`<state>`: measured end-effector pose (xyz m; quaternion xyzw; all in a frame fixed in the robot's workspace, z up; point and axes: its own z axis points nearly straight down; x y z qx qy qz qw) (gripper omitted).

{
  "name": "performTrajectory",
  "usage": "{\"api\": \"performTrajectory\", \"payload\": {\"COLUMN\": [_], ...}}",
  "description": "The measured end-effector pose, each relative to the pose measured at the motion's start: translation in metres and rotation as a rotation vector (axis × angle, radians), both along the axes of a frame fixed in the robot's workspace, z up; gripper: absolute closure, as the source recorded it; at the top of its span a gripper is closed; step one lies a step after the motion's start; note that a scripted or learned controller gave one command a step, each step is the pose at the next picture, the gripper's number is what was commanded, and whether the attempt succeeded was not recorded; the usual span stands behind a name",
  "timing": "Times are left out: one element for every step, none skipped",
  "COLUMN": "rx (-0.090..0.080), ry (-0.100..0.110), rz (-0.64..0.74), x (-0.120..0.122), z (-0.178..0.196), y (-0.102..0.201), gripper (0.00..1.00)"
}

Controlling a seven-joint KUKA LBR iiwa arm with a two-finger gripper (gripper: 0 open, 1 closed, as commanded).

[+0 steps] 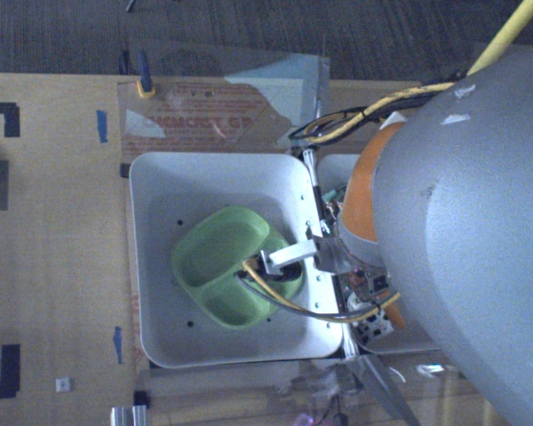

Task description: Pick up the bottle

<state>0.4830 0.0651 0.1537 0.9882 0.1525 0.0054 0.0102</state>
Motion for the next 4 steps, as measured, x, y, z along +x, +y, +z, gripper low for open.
{"api": "performTrajectory", "payload": {"rx": [0.018, 0.018, 0.013, 0.013], "ry": [0.019, 0.024, 0.003, 0.003], "rz": [0.173, 0.436, 0.294, 0.290], "x": [0.037, 0.024, 0.000, 0.001], "z": [0.074, 0.040, -0.064, -0.054], "y": [-0.051, 0.026, 0.078, 0.077], "gripper": [0.00, 0.00, 0.00, 1.00]}}
